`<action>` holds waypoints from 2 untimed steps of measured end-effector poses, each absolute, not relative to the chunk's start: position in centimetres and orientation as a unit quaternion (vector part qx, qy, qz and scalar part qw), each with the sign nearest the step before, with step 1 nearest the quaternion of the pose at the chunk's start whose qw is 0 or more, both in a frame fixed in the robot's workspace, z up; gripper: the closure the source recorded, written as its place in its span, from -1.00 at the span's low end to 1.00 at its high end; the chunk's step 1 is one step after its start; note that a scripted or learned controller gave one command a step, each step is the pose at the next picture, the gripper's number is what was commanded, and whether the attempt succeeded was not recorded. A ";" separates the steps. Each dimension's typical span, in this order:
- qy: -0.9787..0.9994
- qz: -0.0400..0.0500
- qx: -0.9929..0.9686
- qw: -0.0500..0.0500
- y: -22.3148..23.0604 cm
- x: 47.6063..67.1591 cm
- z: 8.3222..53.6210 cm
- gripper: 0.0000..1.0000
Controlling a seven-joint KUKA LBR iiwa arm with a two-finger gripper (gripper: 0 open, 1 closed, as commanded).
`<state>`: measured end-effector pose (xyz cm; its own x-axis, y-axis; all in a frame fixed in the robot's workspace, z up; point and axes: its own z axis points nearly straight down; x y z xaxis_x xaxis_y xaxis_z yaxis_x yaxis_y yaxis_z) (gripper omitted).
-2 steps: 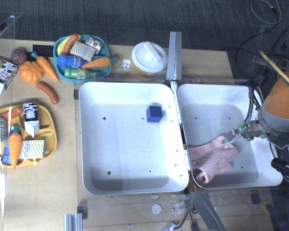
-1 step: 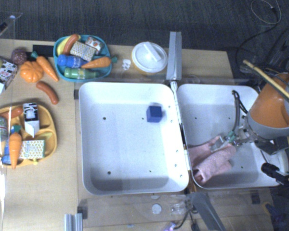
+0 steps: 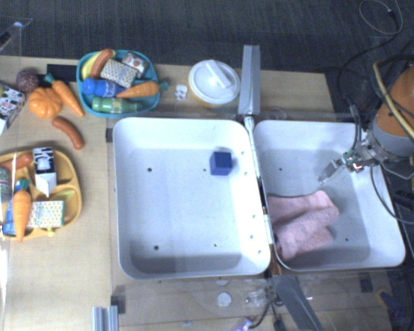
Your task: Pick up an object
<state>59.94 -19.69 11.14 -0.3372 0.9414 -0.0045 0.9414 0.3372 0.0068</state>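
Crumpled pink cloth (image 3: 302, 223) lies below the two-finger gripper (image 3: 334, 169); approach step, descent needed next; claw state I cannot tell

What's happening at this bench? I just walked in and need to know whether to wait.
A grey robot arm reaches in over the right bin, its claw hanging just above a pink cloth that lies in that bin. It holds nothing. A small blue block sits alone in the left bin, untouched.
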 end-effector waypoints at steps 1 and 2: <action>0.846 0.003 0.533 0.007 -19.6 53.7 9.0 -1.00; 0.880 0.003 0.474 0.008 -12.8 49.2 9.1 -1.00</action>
